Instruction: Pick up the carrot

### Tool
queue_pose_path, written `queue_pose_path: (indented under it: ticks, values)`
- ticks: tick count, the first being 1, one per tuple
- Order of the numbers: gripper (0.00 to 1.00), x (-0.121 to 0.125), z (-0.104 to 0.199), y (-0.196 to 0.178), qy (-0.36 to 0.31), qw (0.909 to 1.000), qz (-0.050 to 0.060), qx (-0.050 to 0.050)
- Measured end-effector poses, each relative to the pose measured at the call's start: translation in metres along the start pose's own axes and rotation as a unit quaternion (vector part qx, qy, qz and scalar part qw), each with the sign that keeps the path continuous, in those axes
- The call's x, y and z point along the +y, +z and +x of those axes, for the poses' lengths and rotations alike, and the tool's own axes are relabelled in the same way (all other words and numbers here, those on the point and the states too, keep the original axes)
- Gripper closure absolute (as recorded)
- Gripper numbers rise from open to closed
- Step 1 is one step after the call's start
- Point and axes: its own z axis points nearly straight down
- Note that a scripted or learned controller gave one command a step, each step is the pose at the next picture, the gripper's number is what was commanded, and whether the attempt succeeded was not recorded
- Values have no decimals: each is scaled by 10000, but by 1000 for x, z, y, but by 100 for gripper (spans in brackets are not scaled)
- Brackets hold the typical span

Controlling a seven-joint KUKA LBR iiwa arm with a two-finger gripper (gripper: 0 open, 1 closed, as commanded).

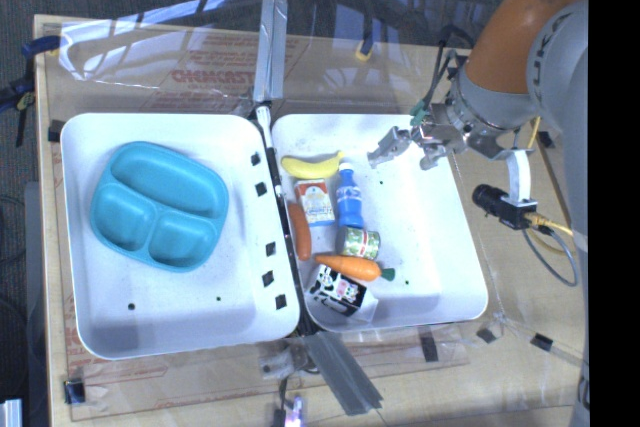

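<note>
Currently the jaws (400, 143) hang over the right bin's (455, 260) far end, spread open with nothing between them. Carrot (348, 267) lies well below-left of the jaws near the bin's front, touching a can (360, 242) and a black-and-white pack (336, 291); banana (311, 165), blue bottle (347, 198) and a carton (316, 204) sit between. Blue tray (158, 205) is far left in the left bin (90, 315).
</note>
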Motion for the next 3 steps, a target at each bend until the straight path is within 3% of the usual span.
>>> queue_pose_path:
  ticks: [1, 2, 3]
  values:
    - [0, -83, 23, 94, -1433, 9897, 1, 9]
    - [0, -99, 43, 124, -2906, 9566, -201, -128]
    - [100, -99, 45, 117, -2932, 9558, -187, -93]
